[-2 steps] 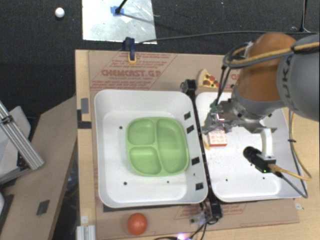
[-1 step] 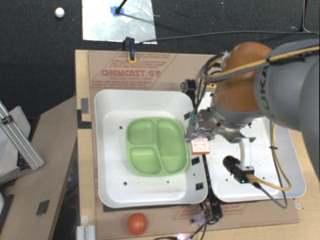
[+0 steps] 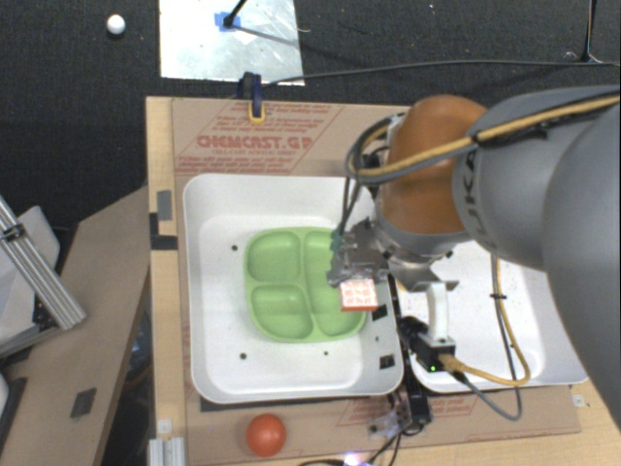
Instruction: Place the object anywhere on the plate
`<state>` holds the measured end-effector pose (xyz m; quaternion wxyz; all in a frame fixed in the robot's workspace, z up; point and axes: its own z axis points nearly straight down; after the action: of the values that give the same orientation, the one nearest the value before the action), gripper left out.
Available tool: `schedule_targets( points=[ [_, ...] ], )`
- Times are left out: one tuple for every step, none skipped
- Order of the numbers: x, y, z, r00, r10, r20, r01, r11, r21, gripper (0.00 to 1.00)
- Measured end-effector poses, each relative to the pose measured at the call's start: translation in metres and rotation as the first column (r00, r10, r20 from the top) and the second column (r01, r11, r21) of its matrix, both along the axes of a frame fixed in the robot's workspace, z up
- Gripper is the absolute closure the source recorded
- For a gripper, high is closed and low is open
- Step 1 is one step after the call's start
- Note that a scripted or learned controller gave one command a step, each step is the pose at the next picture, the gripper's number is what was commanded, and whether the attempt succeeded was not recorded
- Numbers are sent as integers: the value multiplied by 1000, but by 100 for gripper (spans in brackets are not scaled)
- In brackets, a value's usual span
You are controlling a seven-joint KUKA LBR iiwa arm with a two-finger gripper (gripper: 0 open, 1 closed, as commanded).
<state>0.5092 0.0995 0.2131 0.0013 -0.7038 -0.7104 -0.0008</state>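
Observation:
A light green plate (image 3: 283, 282) with three compartments lies in the left white bin (image 3: 218, 221). The gripper (image 3: 349, 272) hangs over the plate's right edge, under the arm's orange band (image 3: 427, 178). Just below the gripper a small red and white object (image 3: 358, 296) shows over the plate's right rim; whether it is held or resting there is unclear.
The right white bin (image 3: 529, 343) is mostly covered by the grey arm. An orange-red ball (image 3: 265, 434) sits on the cardboard in front of the left bin. Cables (image 3: 485, 382) trail across the right bin's front. A metal rail (image 3: 39, 270) lies at the left.

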Motion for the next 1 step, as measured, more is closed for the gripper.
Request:
schedule_targets(
  points=[
    [-13, 48, 3, 1000, 0, 1, 0, 1000, 0, 100]
  ],
)
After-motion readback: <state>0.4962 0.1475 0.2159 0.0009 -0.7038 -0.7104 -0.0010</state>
